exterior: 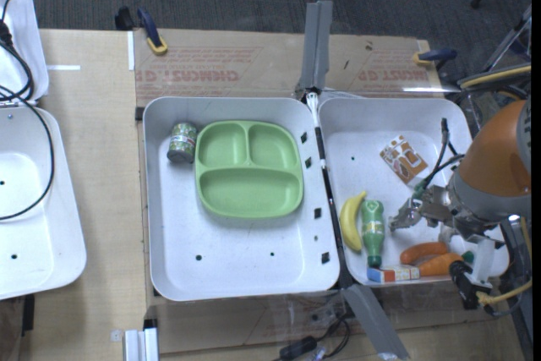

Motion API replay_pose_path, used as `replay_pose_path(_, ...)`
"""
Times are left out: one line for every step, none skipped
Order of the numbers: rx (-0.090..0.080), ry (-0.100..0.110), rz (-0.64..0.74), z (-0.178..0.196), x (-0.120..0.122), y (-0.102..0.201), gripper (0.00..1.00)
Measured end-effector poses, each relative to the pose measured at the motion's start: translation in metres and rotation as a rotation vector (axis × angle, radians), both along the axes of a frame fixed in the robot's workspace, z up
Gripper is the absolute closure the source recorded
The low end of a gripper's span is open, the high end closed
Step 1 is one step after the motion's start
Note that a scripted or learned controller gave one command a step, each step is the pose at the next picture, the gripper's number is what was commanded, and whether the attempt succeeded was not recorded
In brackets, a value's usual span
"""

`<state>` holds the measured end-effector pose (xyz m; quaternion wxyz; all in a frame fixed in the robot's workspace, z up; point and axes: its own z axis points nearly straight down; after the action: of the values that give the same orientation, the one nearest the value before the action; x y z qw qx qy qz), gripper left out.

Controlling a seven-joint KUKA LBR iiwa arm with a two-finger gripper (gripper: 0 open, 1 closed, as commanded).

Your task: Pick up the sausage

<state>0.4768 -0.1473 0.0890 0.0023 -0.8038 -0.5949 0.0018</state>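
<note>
Sausage not yet lifted; gripper hovering just beside it in the right bin.

Seen in the camera view, the orange-red, finger-shaped sausage [425,253] is lying on the floor of the right shallow white bin [355,131], just right of the green plastic bottle [373,231], with an orange carrot-like piece [439,265] touching its lower side. The two-finger metal gripper [406,217] is placed between bottle and sausage, slightly above them; its fingers appear parted and nothing is seen between them. Picking is judged still to be done.

the wooden bench [93,55] bears 2 white bins: left bin [169,266], right bin [338,131].
</note>
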Motion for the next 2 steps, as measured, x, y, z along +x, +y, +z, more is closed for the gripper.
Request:
replay_pose_path(0.001, 0.004, -0.002, 0.0067, -0.0001, -0.0005, 1.00)
replay_pose_path(0.001, 0.004, -0.002, 0.0067, -0.0001, -0.0005, 0.00)
